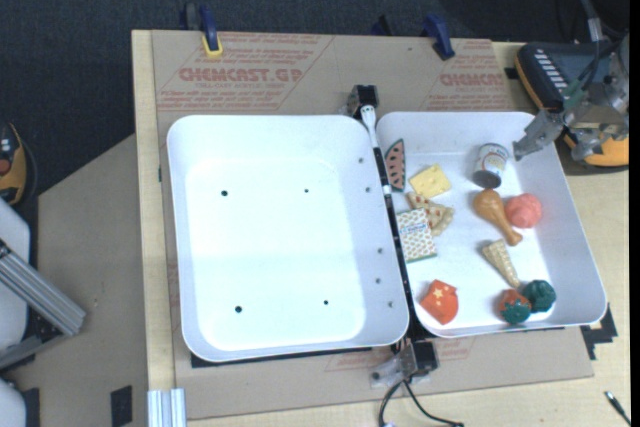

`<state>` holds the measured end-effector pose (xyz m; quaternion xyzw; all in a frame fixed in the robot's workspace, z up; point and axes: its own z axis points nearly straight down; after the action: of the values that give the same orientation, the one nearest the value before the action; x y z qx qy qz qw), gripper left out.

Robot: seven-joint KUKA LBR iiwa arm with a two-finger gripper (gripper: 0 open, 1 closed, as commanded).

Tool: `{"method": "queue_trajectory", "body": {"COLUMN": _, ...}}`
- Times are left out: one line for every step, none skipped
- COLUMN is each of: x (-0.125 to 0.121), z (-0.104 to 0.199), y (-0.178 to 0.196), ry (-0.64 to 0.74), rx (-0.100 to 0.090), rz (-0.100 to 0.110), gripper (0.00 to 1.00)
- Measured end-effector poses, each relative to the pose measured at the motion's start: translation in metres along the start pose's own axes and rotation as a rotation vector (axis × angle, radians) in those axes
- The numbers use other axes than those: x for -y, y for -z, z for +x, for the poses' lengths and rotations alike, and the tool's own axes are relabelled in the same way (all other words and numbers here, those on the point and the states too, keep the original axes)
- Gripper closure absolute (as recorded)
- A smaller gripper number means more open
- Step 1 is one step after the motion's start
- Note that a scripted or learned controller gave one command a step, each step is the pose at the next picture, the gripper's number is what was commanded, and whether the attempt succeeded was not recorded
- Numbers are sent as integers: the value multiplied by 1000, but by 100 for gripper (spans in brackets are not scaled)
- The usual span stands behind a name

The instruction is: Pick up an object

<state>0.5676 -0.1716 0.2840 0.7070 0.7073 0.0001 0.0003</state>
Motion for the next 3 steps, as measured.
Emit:
{"method": "queue_trajectory", "body": {"x": -46, "z": 25, "y": -139, "ry": 3, "rx": -3, "rz": 5, "gripper": 0}}
{"method": "queue_trajectory", "body": {"x": -101, "z": 77, "y": -202, "ry": 6, "rx": 0, "rz": -4, "gripper": 0}}
{"method": "queue_trajectory", "body": {"x": -79, "z": 75, "y": -199, "ry": -2, "rx": 0, "rz": 4, "gripper": 0}}
